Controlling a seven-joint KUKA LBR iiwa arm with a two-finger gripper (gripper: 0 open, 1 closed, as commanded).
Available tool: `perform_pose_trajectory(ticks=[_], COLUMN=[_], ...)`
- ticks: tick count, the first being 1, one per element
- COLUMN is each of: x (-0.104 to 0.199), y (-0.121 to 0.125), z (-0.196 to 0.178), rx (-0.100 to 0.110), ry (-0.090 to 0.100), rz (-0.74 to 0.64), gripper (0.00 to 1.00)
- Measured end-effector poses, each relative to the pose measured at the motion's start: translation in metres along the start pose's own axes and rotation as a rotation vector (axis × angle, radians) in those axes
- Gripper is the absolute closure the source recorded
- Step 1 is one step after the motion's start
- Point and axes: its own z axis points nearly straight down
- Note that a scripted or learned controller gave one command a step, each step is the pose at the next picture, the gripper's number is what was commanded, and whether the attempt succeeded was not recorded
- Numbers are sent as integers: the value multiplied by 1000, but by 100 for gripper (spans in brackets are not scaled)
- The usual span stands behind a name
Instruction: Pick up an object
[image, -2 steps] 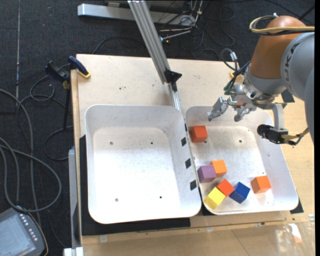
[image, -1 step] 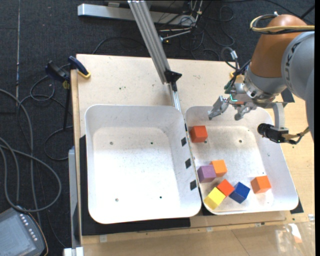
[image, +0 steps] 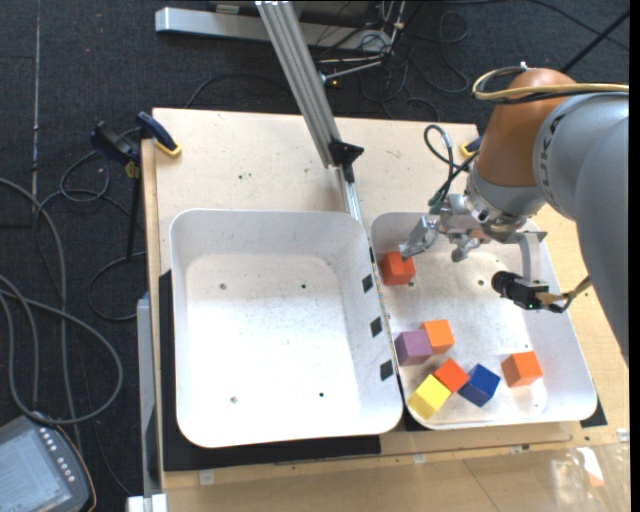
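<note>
The small red-orange cube (image: 398, 268) lies near the left wall of the right-hand shallow white bin (image: 560, 400), apart from the cluster of coloured blocks (image: 450, 372) nearer the camera. The two-finger gripper (image: 437, 240) hangs just above and right of it, fingers spread and holding nothing; one fingertip seems close to the cube's top, though the slant makes contact hard to judge. The cube looks light and rigid, likely foam or wood; take it across two opposite flat faces
</note>
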Motion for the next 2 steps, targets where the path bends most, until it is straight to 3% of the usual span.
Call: perform_pose_trajectory(ticks=[1,2], x=[-1,-1], y=[6,7], z=[28,18], rx=[-24,-29], ry=[-3,-3], rz=[-1,0], gripper=[0,100])
